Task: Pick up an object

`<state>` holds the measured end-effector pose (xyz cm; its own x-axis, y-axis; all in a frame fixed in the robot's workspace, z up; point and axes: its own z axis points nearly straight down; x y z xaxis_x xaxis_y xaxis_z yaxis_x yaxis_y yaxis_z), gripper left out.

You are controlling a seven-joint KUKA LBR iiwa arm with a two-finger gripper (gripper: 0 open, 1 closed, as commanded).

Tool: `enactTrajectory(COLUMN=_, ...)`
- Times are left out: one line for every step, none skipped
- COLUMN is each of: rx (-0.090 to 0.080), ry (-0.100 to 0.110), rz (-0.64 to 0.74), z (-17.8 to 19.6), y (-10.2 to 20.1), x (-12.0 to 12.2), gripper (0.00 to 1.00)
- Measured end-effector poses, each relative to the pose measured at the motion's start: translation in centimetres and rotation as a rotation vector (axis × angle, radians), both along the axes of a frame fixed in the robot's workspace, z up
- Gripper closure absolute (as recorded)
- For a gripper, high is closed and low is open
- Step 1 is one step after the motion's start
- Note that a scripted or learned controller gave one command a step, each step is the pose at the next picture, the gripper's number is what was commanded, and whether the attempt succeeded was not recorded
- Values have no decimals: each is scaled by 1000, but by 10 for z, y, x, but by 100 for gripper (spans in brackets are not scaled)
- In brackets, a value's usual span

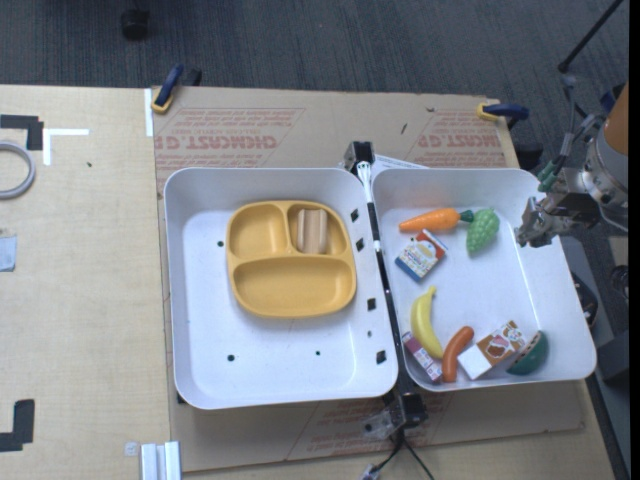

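Nothing is lifted: the end effector (pixel 534 230) hovers at the right bin's (pixel 560 268) edge, its grip state I cannot tell, all 7 or so objects lying loose.

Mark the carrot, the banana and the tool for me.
carrot (pixel 430 221), camera view, middle of its orange body.
banana (pixel 427 321), camera view, middle of the curve.
tool (pixel 535 230), camera view, at its tip.

Around the banana (pixel 426 322), bare floor lay to its right; a sausage (pixel 456 352) crowded just below.
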<state>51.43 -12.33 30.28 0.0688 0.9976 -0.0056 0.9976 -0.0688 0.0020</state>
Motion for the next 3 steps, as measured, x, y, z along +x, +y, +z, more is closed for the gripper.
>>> enactTrajectory(rx=-1, ry=0, rz=4, z=9, y=0, x=1, gripper=100)
enactTrajectory(rx=-3, ry=0, rz=7, z=19, y=0, x=2, gripper=100)
enactTrajectory(rx=-5, ry=-1, rz=11, z=28, y=-1, x=2, gripper=100)
